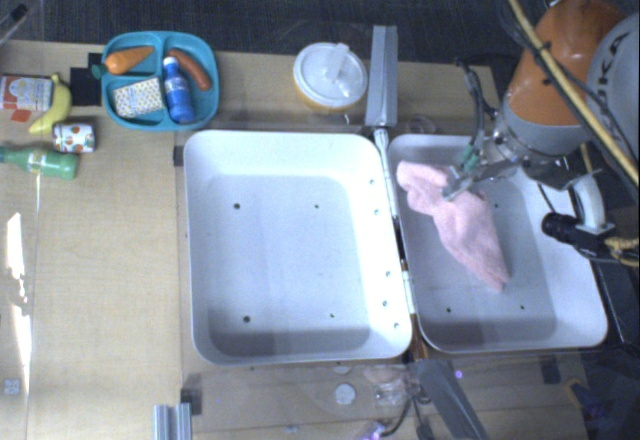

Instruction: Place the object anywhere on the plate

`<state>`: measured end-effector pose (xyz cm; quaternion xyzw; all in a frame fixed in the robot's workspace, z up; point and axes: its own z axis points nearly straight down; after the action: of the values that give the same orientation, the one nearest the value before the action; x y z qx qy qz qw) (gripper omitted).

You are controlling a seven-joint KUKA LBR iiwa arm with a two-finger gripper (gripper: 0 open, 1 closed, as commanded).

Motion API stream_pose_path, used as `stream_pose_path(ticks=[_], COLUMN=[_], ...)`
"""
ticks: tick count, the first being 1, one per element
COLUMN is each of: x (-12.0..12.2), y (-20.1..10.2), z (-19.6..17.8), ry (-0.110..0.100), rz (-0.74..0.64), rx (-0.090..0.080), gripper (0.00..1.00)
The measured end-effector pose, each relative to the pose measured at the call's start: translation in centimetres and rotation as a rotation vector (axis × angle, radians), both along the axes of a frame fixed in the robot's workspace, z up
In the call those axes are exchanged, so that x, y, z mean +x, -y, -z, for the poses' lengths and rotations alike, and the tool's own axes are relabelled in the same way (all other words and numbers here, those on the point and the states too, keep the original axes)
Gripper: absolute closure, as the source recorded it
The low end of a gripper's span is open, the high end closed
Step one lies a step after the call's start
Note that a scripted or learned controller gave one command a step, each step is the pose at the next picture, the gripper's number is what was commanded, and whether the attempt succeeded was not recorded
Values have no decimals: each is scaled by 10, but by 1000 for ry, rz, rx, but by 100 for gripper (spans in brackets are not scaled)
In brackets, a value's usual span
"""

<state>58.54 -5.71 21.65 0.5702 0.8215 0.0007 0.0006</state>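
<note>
Gripper (467, 178) low in the right bin (560, 328), fingertips at the far edge of the pink cloth (462, 223); whether they pinch it, cannot tell. Cloth lies crumpled, trailing toward the near right. No plate evident; the blue divided tray (205, 78) sits far left, already full. Lift straight up to clear the rim between bins. Left bin (290, 248) offers open room.
</note>
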Motion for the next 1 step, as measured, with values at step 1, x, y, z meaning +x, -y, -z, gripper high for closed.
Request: stream_pose_path(ticks=[1], x=[1], y=[-1], z=[-7], ry=[0], rz=[-5], rx=[0], gripper=[100])
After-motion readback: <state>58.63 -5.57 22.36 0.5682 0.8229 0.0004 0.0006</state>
